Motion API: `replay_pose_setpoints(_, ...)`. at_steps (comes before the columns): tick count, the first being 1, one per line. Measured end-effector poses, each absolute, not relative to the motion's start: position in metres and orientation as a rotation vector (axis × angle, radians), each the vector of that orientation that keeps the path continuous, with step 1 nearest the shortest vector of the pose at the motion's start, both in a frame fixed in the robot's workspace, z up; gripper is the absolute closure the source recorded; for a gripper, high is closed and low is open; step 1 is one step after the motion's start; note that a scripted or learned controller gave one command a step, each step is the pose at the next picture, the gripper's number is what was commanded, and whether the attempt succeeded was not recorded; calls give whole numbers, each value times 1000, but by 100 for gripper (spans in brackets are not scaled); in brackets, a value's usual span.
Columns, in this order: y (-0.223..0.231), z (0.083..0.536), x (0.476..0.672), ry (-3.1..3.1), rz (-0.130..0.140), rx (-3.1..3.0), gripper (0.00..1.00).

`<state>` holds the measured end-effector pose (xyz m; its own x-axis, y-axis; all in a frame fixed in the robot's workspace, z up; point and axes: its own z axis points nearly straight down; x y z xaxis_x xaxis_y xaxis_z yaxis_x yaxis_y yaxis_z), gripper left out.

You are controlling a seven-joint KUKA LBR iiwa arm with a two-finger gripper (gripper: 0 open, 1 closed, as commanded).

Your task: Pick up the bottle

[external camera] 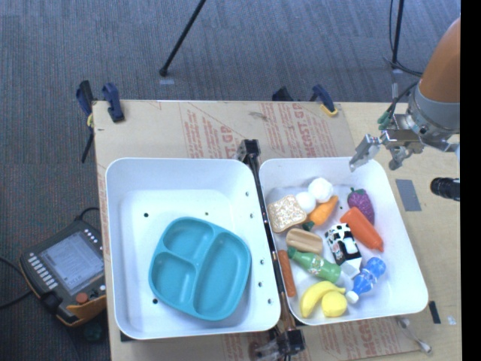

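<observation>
Your green bottle lies flat in the right bin, low centre, its long axis running from ten o'clock to four o'clock, white cap toward four. A bread roll touches it at twelve, a banana sits at six, a carrot stick at nine; little free room on any side. Your gripper hangs over the bin's rim at one o'clock, fingers spread, grasping nothing.

The bottle looks like shiny green plastic. Both bins are smooth white plastic. The blue tray looks smooth and matt. The bench is plain brown board. At 12 o'clock, the floor is rough grey carpet.
</observation>
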<state>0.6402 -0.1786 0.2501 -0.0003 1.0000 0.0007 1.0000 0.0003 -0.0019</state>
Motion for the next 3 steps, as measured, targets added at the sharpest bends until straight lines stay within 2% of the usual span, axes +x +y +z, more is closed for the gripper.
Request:
replay_pose_setpoints(1,-194,396,640,-2150,-1,-2294,0)
replay_pose_setpoints(2,-192,404,641,-2158,2,-2282,100)
replay_pose_setpoints(3,-211,436,637,-2441,-1,-1980,100)
